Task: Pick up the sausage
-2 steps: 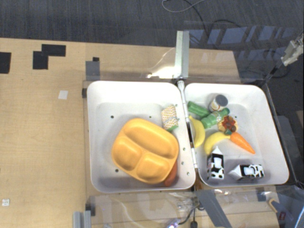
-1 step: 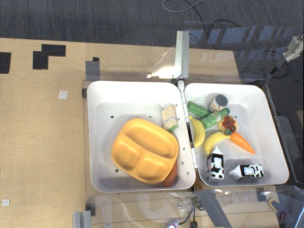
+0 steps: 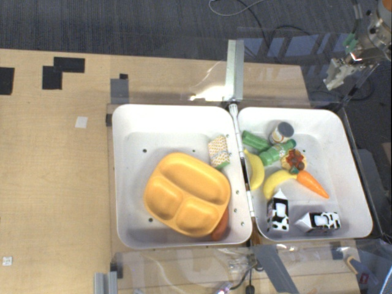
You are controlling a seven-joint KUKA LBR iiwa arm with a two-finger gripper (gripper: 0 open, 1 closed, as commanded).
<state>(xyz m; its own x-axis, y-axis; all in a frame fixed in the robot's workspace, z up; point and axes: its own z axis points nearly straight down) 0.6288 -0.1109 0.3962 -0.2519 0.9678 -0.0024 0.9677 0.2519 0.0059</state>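
Hovering tool (image 3: pixel 338 73): beyond the far right corner of the right bin (image 3: pixel 344 141), well apart from the sausage.
Tool state: apart or together, cannot tell.
Sausage (image 3: pixel 222 224): in the left bin (image 3: pixel 122 164), near its front right corner, mostly hidden under the yellow plate (image 3: pixel 186 192).
Visible part: a reddish sliver hugging the plate's lower right edge.
Long axis: seems to run front to back along that edge; which way the ends point cannot be told.

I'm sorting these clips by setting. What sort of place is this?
Probably a robotics lab pick-and-place bench: two white bins side by side, toy food such as a carrot, and cables on grey carpet.
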